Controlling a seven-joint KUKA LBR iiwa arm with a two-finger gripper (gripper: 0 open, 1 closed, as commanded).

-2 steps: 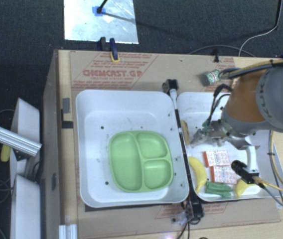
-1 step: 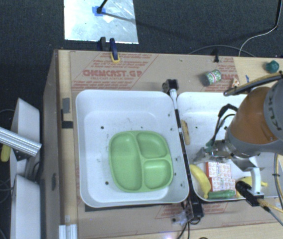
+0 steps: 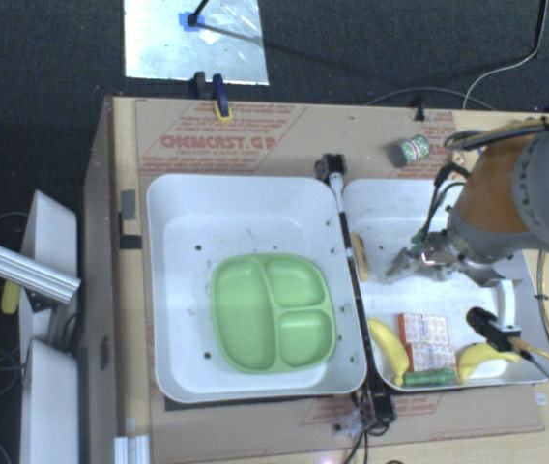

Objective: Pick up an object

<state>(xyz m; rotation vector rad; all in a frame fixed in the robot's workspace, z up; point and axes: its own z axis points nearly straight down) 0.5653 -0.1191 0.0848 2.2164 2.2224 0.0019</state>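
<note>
While the tool (image 3: 408,262), grip state I cannot tell, is hovering over bare right bin (image 3: 390,211) floor, it is risking missing the bananas (image 3: 389,344) and snack box (image 3: 425,341) nearby.

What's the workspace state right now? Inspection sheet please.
Surface: brown bench bearing two white bins, left bin and right bin.
Job's things: right bin holds two bananas, a red-and-white box and a green stick-shaped item, all along its near edge.
Clutter: green divided plate in left bin; small can on bench behind right bin.
Gripper: gripper low over right bin, nothing seen in it.
Cables: black cables along the arm; cable on floor.
Surroundings: dark carpet, shiny sheet.
</note>
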